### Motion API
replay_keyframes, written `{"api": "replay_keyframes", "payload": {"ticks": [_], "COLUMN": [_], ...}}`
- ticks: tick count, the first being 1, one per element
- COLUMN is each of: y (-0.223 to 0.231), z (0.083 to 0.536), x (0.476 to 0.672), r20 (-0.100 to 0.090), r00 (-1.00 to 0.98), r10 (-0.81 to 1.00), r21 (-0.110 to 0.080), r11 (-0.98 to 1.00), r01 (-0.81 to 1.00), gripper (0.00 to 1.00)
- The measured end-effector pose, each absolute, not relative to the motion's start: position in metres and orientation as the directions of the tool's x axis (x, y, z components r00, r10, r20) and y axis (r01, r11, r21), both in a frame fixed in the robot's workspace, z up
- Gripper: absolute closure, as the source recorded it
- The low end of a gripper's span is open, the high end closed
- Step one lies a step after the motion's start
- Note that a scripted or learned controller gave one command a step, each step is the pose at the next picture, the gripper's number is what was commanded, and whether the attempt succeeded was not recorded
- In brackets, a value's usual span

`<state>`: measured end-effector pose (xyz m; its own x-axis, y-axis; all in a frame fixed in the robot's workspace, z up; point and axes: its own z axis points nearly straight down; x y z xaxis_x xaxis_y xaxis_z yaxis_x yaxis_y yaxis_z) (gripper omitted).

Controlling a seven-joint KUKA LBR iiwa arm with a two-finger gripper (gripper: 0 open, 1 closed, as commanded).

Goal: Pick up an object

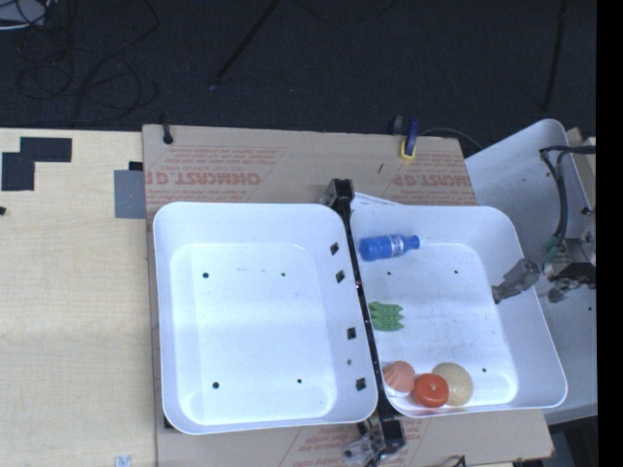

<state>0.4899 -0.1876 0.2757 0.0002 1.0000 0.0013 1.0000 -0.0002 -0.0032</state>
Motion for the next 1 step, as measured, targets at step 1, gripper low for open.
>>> {"api": "replay_keyframes", "payload": {"ticks": [1], "y": [-0.2143], "z": [0.2945], "x": [0.4757], "r20": [-0.001], "r00": [0.000], "r10": [1.000], "r21": [0.000], "r11": [0.000], "r01": [1.000], "gripper": [0.00]}}
